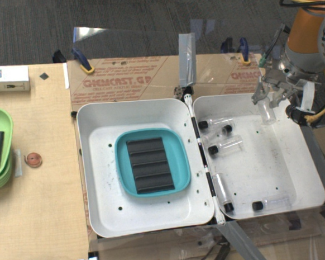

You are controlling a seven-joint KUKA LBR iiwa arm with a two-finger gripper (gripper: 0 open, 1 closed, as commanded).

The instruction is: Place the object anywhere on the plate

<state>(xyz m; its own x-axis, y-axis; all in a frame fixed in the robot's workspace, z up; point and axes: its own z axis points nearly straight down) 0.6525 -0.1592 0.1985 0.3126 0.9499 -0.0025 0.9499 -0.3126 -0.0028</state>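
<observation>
Gripper [268, 108], apparently pinching a clear vial [267, 113], is hovering over the right bin [300, 172]; transfer to teal plate [178, 153] is pending.

Wooden bench [41, 220] bearing two white bins: left bin [102, 215] at frame centre, right bin [301, 183] beside it. At the left edge lie a green tray [2, 161], a white box [4, 79] and a small round disc [34, 160].

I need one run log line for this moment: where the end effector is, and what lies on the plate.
end effector: above right bin far corner | teal plate: left bin, holds dark ridged block | clear vials: right bin
</observation>
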